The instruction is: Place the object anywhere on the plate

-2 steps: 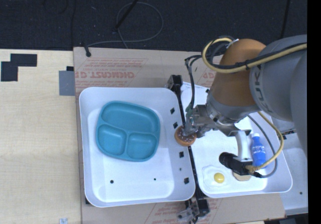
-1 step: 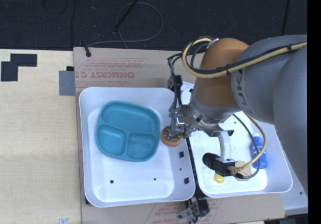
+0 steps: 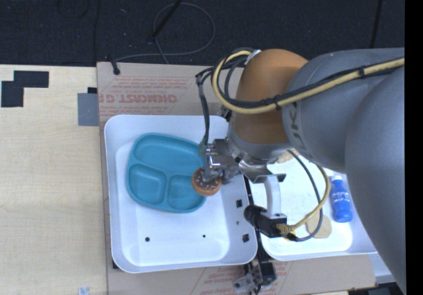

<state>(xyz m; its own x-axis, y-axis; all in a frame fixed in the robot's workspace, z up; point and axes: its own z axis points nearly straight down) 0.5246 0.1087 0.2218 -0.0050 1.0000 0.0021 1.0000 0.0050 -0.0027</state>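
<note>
- One grey arm [image 3: 344, 108] is seen reaching in from the right, its bulk covering much of the right bin; an orange band [image 3: 268, 98] is wrapped round it above the wrist, and yellow and black cables are looped over that band.
- Two shallow white bins are set side by side on a cardboard sheet: the left bin [image 3: 165, 241] is seen in full, while the right bin [image 3: 310, 244] is largely hidden under the arm.
- A blue divided plate [image 3: 162, 171], with three compartments, is laid in the upper part of the left bin, tilted slightly in the view.
- The gripper [image 3: 213, 169] is positioned over the right edge of the plate; whether its fingers are spread or closed cannot be told, since they are masked by the wrist hardware.
- A small round object [image 3: 206, 183], brown with a pale ring-like centre much like a doughnut, is seen just beneath the gripper, at the plate's lower right rim; whether it is gripped or merely lying there cannot be told.
- A blue bottle [image 3: 340, 200] is lying in the right bin, near its right side.
- A small tan item [image 3: 322, 227] is partly seen in the right bin, below the bottle.
</note>
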